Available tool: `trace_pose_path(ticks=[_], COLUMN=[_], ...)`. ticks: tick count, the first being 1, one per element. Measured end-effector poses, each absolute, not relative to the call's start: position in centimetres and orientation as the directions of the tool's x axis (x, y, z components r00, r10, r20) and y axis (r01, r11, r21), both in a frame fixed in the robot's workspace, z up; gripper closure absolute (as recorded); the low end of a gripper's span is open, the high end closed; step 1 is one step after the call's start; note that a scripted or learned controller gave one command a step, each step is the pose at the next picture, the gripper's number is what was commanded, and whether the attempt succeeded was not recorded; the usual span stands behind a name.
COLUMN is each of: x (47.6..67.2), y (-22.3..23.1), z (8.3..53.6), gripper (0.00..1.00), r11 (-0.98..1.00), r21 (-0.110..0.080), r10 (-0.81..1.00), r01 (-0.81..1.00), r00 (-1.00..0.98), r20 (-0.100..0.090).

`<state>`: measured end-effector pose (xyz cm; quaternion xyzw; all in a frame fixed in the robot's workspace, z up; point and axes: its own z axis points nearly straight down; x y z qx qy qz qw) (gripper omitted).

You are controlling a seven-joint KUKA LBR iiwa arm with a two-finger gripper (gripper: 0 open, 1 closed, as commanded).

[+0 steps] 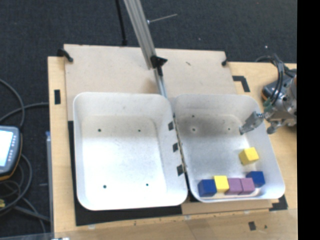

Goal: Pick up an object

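Approach step. My tool (260,123) is over the right bin's (210,109) far right corner, grasping nothing; I cannot tell its opening. Nearest target: the yellow block (249,155) just below. Next: centre above it, then descend.

Wooden bench (60,149) sits on dark carpet (30,24). Aluminium rail (142,29) slants across back, ends at bins' junction. Handheld screen thing (7,151) off to left, cables (20,204) looping round it. Beige board (115,71) under bins.
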<state>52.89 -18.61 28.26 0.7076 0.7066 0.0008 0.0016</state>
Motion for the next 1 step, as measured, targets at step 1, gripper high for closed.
trace_pose_path(ticks=[1], x=[52.11], y=[-21.33], z=[18.58], gripper=[0.0], r11=[-0.002], r21=[-0.006], r10=[1.0], r01=[1.0], r00=[0.002], r20=[0.0])
